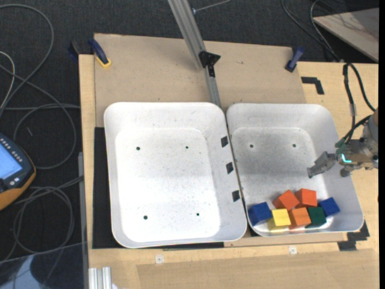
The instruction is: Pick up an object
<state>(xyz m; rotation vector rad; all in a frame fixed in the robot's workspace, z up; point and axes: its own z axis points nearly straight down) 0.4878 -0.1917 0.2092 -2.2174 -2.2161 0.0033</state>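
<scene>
Seven coloured blocks (pixel 293 209) sit packed together in the right bin's (pixel 264 116) near corner. Gripper (pixel 328 164) hovers beside them, fingers apart, holding nothing. Risk: tight packing can block finger entry, causing a missed grasp.

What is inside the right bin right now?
The right bin holds a cluster of blocks in its near corner: two blue, two orange, one yellow, one green. Anything beneath the cluster is covered. The gripper hangs above them.

Left of the fingers (pixel 328 163), a white bin (pixel 162 116); far left, cables (pixel 36 101), pendant (pixel 12 170); beyond, blue clamps (pixel 100 53) on surface (pixel 150 71).
</scene>
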